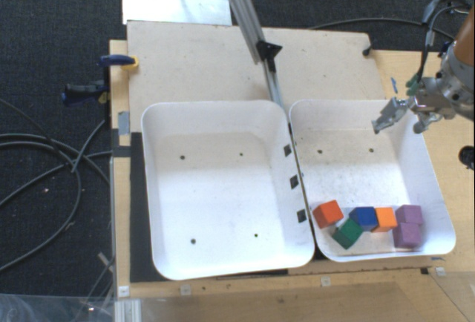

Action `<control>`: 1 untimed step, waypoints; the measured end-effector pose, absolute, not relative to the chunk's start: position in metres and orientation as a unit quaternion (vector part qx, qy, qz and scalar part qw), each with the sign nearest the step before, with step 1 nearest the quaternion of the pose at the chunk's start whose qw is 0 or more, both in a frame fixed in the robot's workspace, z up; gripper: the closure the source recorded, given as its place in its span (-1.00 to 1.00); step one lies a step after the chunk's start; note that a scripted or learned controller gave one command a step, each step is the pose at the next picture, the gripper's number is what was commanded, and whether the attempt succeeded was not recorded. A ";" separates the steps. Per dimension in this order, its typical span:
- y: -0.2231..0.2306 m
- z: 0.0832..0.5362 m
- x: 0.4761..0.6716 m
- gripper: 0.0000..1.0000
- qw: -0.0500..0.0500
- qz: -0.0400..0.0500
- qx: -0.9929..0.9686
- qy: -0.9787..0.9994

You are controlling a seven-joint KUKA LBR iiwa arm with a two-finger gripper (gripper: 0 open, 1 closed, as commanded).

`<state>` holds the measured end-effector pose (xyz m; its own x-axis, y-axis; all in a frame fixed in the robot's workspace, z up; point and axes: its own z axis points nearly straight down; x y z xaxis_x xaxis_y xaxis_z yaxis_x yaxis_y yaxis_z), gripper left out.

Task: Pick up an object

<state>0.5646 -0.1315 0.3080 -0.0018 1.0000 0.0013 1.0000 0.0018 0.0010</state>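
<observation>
nothing is picked up yet. the gripper [401,114] hangs at the right bin's [349,135] two o'clock edge, fingers apart and bare; the blocks [369,224] lie at its six o'clock side, untouched.

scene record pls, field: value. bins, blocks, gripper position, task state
bins: left bin and right bin, white, side by side on the bench
blocks: five, clustered along the near edge of the right bin
block colours: red-orange block, green block, blue block, orange block, purple block
contact: blocks packed close, several touching
gripper: gripper over the far right part of the right bin, apart from the blocks
held: nothing seen between its fingers
task state: no block picked up yet
</observation>
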 end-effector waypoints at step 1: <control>-0.119 0.235 0.498 -1.00 0.004 0.002 -0.707 -0.707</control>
<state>0.4979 -0.1185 0.2354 -0.0005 1.0000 0.0026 1.0000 0.0005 -0.0081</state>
